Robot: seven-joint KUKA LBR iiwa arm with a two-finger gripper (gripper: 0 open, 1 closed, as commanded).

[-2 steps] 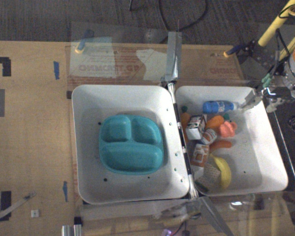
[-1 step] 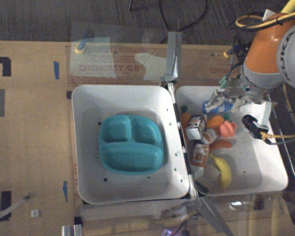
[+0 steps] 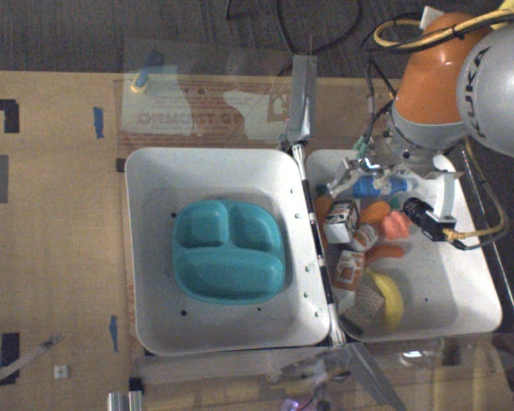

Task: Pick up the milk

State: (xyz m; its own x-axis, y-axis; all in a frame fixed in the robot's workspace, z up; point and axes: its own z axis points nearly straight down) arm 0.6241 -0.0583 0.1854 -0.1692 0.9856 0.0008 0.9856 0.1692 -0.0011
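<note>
The milk (image 3: 341, 221) is a small white carton with dark print, lying near the left wall of the right bin (image 3: 463, 306), among other food items. My gripper (image 3: 368, 171) hangs from the grey and orange arm over the back left part of that bin, a little behind and to the right of the milk. It is just above a blue bottle (image 3: 387, 185). Cables and the wrist's housing hide the gripper's tips. The milk lies free of the gripper.
Around the milk lie an orange carrot-like piece (image 3: 375, 211), a pink item (image 3: 396, 225), a white-and-orange carton (image 3: 351, 268) and a yellow banana (image 3: 387, 298). The left bin (image 3: 154, 187) holds a teal divided plate (image 3: 229, 251). A black connector with a cable (image 3: 428, 219) hangs beside the items.
</note>
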